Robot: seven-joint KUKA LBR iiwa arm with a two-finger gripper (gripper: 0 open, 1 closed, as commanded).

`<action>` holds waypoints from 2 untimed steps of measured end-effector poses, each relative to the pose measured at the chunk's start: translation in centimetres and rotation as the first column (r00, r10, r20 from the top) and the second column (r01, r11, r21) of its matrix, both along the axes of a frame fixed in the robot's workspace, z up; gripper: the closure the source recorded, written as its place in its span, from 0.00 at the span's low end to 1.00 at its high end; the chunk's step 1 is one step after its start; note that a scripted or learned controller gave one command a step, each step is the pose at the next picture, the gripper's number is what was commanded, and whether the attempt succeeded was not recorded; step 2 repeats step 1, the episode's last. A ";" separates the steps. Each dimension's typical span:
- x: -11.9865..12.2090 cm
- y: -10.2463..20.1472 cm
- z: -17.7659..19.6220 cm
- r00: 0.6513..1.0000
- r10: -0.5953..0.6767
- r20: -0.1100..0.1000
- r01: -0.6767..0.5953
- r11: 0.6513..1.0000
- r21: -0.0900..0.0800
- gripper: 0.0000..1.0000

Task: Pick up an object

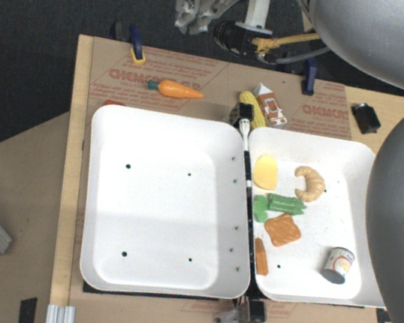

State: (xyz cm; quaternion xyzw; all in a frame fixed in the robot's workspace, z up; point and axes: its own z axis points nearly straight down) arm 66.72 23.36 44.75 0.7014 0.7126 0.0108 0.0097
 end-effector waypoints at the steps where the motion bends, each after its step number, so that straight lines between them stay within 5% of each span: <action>1: 0.0 0.1 1.1 1.000 0.002 0.004 -0.002 1.000 0.000 1.00; 2: 0.0 0.1 1.1 1.000 0.002 0.004 -0.002 1.000 0.000 1.00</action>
